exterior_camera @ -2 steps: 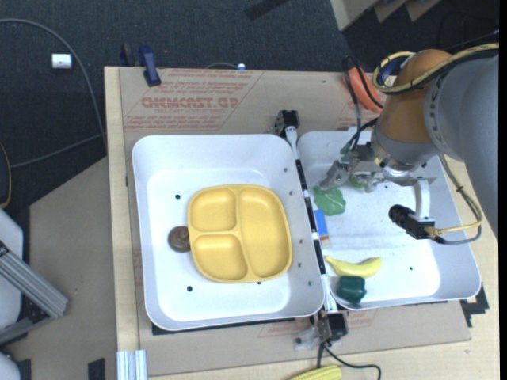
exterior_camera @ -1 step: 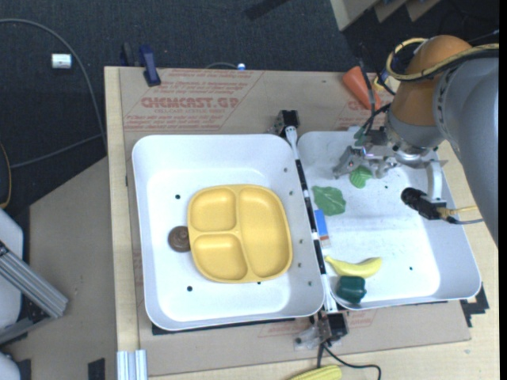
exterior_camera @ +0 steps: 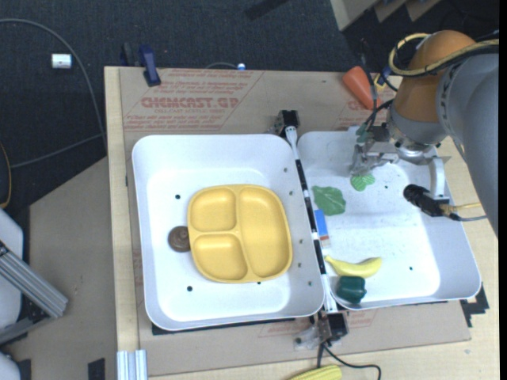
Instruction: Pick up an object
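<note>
My gripper (exterior_camera: 363, 170) hangs low over the back of the right bin (exterior_camera: 412, 244), reaching in from the right. A small bright green piece (exterior_camera: 362, 183) lies right at its tip, touching or nearly touching it; whether it is gripped is unclear. A flat green leaf-shaped object (exterior_camera: 329, 199) lies just to the left of that. A yellow banana (exterior_camera: 354, 266) and a dark green object (exterior_camera: 350, 289) rest in the bin's front left corner.
The left bin (exterior_camera: 158, 172) bears a yellow divided plate (exterior_camera: 238, 234) with a small brown round object (exterior_camera: 178, 238) at its left edge. A blue item (exterior_camera: 319, 222) lies along the divider between the bins. An orange object (exterior_camera: 358, 85) lies behind the right bin.
</note>
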